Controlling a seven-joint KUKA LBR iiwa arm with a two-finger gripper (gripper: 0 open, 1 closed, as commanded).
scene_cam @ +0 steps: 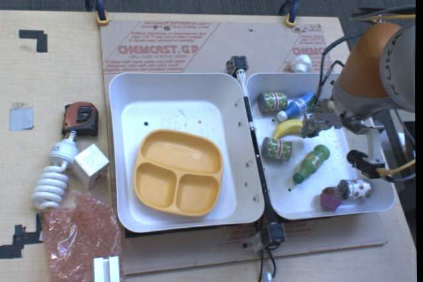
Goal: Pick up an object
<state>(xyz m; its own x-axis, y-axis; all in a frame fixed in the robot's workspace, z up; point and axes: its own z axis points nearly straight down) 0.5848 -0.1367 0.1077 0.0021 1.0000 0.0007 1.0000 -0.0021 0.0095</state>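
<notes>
The right bin (380, 205) holds a yellow banana (288, 129), a green can (272, 101) at the back, a blue-and-white bottle (299, 105), a second green can (277, 148), a green bottle (311, 163), a purple lump (330, 198) and a small spotted toy (357, 189). My gripper (312, 123) hangs low over the bin's middle, right at the banana's right end and just below the blue-and-white bottle. The wrist and cables hide its tips, so contact with the banana is unclear.
The left bin (125, 142) holds a yellow divided tray (178, 172). On the bench to the left lie a tape measure (80, 119), a spiral light bulb (56, 172), a white cube (91, 162) and a pink mesh bag (79, 234). The arm's bulk (377, 69) covers the right bin's far right corner.
</notes>
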